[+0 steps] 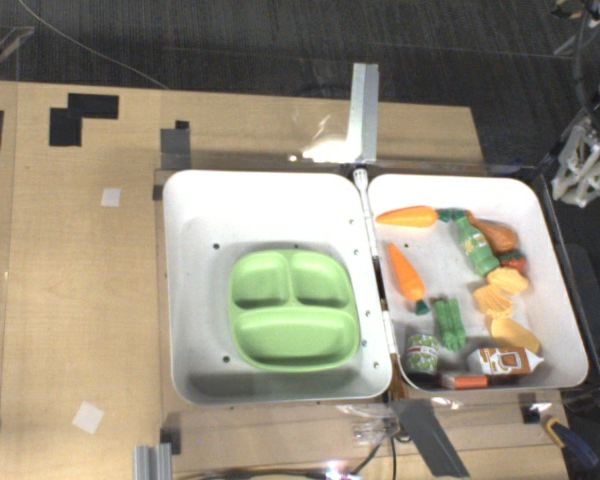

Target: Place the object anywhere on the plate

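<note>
A green plate (293, 308) with three compartments lies flat in the middle of the left white bin (195, 228), and nothing rests on it. The right white bin (550, 268) holds several toy foods: an orange carrot (408, 216) at the top, a second carrot (405, 273) near the divider, a green bottle (475, 246), a brown piece (497, 234), yellow chips (507, 283), a cheese wedge (517, 333), a green vegetable (448, 323), a small can (422, 353) and a brown carton (505, 363).
A metal post (365, 108) stands behind the seam between the bins. The wooden bench (70, 298) stretches to the left, with black marks (80, 118) at its far corner. Cables and hardware (585, 163) sit at the right.
</note>
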You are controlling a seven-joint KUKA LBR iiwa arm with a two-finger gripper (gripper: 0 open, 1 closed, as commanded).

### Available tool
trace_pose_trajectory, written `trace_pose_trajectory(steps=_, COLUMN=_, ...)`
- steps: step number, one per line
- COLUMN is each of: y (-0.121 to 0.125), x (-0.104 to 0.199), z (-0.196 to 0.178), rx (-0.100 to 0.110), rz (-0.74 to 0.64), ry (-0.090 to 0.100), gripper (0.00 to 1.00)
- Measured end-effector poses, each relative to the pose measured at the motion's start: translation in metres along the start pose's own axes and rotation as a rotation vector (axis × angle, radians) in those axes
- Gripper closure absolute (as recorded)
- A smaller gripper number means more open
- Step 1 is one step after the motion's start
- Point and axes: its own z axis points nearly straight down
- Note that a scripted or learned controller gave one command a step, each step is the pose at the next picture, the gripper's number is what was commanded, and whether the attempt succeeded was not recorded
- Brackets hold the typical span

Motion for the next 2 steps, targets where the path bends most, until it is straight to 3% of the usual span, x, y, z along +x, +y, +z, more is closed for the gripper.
trace_pose_trajectory(steps=1, y=0.000, x=0.000, z=0.000, rx=-0.001, rz=0.000, ry=0.000, gripper=0.00)
trace_pose_trajectory(steps=2, y=-0.001, x=-0.002, z=-0.013, rx=0.008, rz=-0.001, ry=-0.008, gripper=1.00)
